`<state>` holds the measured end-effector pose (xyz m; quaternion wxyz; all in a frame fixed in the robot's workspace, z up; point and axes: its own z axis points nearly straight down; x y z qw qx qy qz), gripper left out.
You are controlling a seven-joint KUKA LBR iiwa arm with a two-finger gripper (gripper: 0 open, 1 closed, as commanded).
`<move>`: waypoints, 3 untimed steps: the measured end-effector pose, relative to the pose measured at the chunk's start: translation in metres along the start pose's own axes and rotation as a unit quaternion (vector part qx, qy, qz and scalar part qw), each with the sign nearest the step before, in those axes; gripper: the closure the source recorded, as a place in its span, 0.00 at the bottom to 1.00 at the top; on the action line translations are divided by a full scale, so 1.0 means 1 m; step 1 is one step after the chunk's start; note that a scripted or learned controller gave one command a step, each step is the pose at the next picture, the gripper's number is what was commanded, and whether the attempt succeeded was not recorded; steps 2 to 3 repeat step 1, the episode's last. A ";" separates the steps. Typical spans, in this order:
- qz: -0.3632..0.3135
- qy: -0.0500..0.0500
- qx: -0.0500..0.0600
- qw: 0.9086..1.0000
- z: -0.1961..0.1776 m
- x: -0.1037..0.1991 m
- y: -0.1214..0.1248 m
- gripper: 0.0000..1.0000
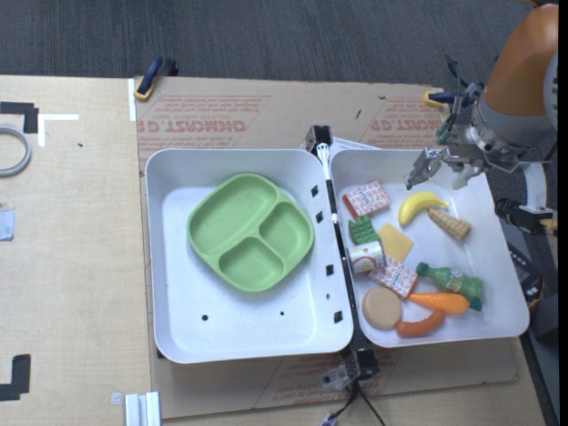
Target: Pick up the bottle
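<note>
Approach step, nothing grasped: the gripper (441, 169) hangs with fingers spread wide and empty just above the banana (421, 207), while the green bottle (453, 281) lies on its side well below the banana; next move calls for descending over it.

One fixed camera looked down at a slant on my bench, far enough back to take in both white bins (155, 264). Beyond the bins lay dark floor, and my arm (519, 78) came in from their right.
</note>
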<state>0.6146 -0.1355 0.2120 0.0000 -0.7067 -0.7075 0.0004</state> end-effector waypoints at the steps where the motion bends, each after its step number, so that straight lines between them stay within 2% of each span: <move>1: -0.001 0.000 0.000 1.000 -0.010 0.000 0.000 1.00; 3: -0.001 0.000 0.000 1.000 -0.010 0.000 0.000 1.00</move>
